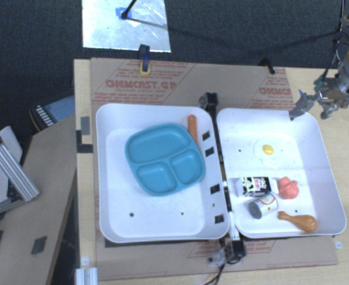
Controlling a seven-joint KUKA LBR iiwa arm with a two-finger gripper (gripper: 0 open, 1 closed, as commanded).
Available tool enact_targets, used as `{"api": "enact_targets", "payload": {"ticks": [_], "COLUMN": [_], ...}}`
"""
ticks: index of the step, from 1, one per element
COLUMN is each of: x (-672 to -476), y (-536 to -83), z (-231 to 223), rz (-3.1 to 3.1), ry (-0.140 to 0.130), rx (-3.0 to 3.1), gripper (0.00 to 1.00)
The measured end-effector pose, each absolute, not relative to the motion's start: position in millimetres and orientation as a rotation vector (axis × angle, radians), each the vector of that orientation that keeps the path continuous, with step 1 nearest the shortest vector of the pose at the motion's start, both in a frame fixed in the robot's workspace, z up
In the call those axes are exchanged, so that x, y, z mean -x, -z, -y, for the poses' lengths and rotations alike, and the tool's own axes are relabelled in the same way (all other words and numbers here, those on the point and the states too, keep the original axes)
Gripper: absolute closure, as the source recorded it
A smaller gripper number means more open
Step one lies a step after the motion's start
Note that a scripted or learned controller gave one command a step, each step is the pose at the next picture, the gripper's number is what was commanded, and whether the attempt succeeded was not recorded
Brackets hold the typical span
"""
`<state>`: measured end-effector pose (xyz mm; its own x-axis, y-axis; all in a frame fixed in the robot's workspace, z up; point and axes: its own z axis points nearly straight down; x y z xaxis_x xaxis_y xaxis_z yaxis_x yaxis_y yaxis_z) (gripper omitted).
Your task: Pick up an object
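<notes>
Nearest in the right bin (332, 215) lies a tan drumstick-shaped toy (299, 220), flat on the floor close to the near rim. Just beyond it sit a small grey-ended can (262, 206) tipped on its side, a black-and-white carton (256, 186) lying flat toward the bin's left wall, and a pink toy (288, 187) to the right of the carton; these four are clustered near together, so a descent onto any one risks nudging a neighbour. Farther in, a fried-egg toy (267, 150) lies alone on bare bin floor, well apart from the cluster, and in my judgement is flat enough to be a poor pick. In the left bin (112, 218) a blue divided plate (164, 158) rests flat near the centre, with an orange sausage-shaped toy (192, 126) lying just beside its far right edge, close to the dividing wall. At the far right, the hand (313, 107) hangs over the far right corner of the right bin, above the rim and well apart from every candidate. Its fingers appear spread and released, with nothing between them. No object is yet picked; the approach is judged not begun. Brown board covers the surface (162, 82) beneath both bins.
</notes>
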<state>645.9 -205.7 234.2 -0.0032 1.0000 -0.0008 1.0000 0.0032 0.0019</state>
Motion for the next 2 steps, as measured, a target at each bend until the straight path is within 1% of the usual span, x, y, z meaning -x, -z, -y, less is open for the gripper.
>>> {"api": "enact_targets", "payload": {"ticks": [1,2], "x": [-650.3,-653.4], "y": [-191,-131], "z": [200,197], "rz": [-2.227,-2.228], "ry": [0.0,-0.001], "rx": [-2.214,-2.212], "gripper": [0.0,0.0]}}
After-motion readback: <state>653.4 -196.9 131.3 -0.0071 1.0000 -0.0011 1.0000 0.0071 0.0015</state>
